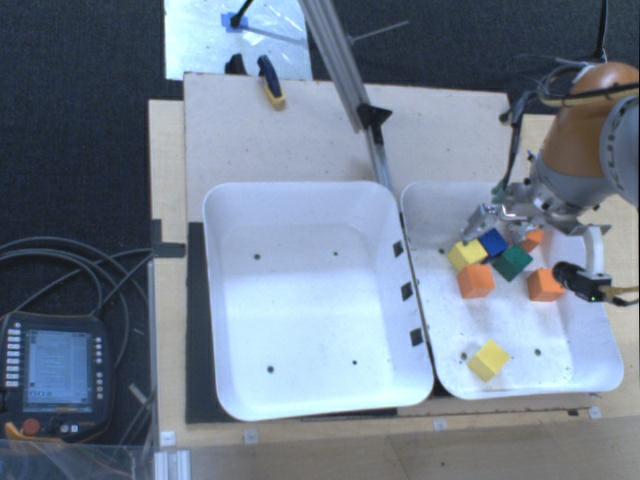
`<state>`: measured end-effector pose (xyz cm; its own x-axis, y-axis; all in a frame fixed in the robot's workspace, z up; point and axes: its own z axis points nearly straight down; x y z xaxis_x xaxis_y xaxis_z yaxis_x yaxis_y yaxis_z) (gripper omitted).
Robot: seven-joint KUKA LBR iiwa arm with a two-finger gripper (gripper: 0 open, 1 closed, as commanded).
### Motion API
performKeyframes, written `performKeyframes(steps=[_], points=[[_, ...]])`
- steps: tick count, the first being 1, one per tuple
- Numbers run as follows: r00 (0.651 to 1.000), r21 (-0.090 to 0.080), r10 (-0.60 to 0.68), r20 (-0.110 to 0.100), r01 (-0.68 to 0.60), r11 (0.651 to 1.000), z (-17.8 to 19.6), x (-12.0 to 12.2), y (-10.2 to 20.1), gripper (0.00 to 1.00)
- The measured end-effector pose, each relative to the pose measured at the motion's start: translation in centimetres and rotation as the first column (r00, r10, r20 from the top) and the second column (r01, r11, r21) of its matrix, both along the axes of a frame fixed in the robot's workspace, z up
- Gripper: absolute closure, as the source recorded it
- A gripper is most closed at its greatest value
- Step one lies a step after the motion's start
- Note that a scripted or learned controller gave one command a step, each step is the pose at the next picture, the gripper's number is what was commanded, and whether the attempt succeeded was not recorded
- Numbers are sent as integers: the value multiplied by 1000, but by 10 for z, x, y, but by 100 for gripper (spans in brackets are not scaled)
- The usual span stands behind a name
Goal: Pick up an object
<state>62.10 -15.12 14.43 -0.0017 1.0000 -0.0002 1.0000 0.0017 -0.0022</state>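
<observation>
**Layout of the bench and bins**

Two bins are set side by side on the bench (300, 133). In the right bin (590, 368), a cluster of blocks (495, 258) is gathered near the far edge, with a lone block (488, 359) lying apart toward the near edge. A control pendant (55, 373) is placed left of the left bin (300, 298).

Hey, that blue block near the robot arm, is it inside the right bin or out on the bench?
Inside. The blue block lies within the right bin's white walls, among yellow, green and orange blocks.
</observation>
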Motion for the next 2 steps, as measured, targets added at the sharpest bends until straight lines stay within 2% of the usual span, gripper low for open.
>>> performKeyframes(steps=[1, 2], points=[[1000, -3, 2, 13, -2, 1000, -12, 3, -1, 0], [1000, -1, 2, 9, -2, 1000, -5, 2, 0, 100]])
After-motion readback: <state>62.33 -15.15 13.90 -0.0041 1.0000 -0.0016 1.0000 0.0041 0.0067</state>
